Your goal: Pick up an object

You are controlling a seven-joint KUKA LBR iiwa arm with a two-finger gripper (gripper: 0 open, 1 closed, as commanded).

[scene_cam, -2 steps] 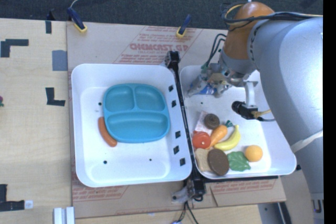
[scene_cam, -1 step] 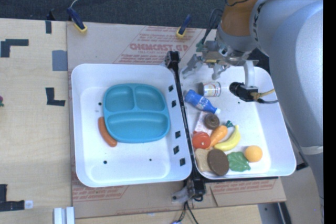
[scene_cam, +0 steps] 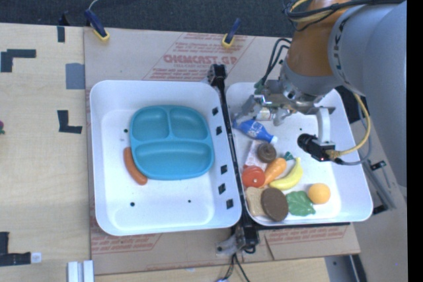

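The arm hangs over the right bin, its gripper just above the bottle; grip state I cannot tell. The bottle lies tilted near the divider, so a closing grasp could skid off it or nudge the donut and tomato.

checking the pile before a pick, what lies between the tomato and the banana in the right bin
In the camera view, the carrot lies between the tomato and the banana, slanting up toward the chocolate donut.
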